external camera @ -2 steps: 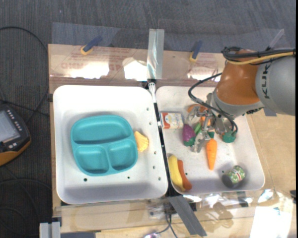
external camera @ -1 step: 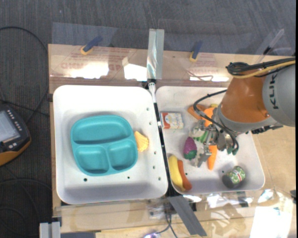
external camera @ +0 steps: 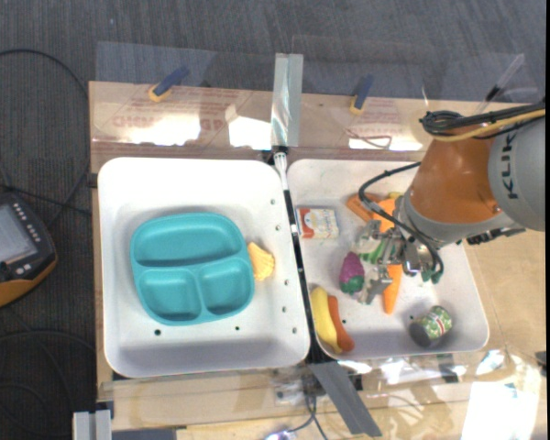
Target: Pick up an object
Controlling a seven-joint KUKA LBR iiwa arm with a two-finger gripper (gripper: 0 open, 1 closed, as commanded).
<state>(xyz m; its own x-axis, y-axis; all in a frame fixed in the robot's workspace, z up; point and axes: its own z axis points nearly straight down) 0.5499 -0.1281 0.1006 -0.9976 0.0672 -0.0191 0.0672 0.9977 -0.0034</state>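
Rightward, gripper [external camera: 378, 266] hovers amid clutter, well inside right bin [external camera: 458, 337].

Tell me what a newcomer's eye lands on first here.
The teal divided tray in the left bin, with a small yellow piece at its right edge. Then the orange-banded arm over the right bin, its gripper down among toy foods beside a purple one.

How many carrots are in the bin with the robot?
2 that I can see. One carrot lies just below the claw, beside the purple toy. Another carrot sticks out near the bin's top, partly under the arm. The arm may hide more.
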